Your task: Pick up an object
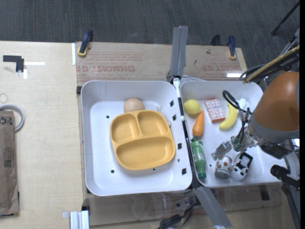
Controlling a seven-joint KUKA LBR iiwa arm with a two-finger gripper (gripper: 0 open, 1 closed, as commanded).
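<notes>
Arm [279, 109] bent over right bin [252, 178], gripper [228, 149] above mugs [231, 167]

Two white bins [90, 142], one yellow divided plate [142, 140], one lemon [192, 107], one carrot [198, 124], one banana [229, 119], one green bottle [198, 158], two small mugs [223, 168].

The cardboard sheet [157, 63] behind the two bins bore red printing, upside down and mirrored from this view; it appeared to read "CHEMCOTE", repeated at left and right, though the letters were faint. The small orange box [214, 109] in the right bin carried print too small to read.
</notes>
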